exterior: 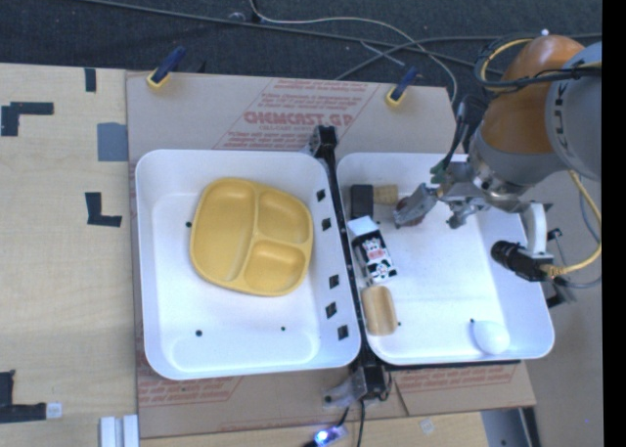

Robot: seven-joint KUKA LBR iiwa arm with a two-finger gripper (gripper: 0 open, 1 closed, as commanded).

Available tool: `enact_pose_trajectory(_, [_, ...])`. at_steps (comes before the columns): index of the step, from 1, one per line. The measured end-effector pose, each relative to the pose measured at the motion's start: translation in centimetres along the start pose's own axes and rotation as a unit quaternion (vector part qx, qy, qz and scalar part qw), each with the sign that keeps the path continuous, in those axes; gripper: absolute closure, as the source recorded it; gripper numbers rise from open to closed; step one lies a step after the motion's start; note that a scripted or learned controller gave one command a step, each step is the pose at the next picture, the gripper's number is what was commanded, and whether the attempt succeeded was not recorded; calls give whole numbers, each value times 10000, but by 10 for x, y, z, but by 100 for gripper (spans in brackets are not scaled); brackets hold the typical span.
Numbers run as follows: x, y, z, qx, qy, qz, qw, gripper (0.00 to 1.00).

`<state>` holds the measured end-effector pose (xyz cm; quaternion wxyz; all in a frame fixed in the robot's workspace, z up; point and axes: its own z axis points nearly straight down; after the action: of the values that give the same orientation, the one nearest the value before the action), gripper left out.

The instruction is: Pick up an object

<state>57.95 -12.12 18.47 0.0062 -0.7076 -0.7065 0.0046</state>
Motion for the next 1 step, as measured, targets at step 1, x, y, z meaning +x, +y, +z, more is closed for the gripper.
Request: enact_pose_trajectory(1, [0, 3, -7, -58, -8, -17, 10000, 0])
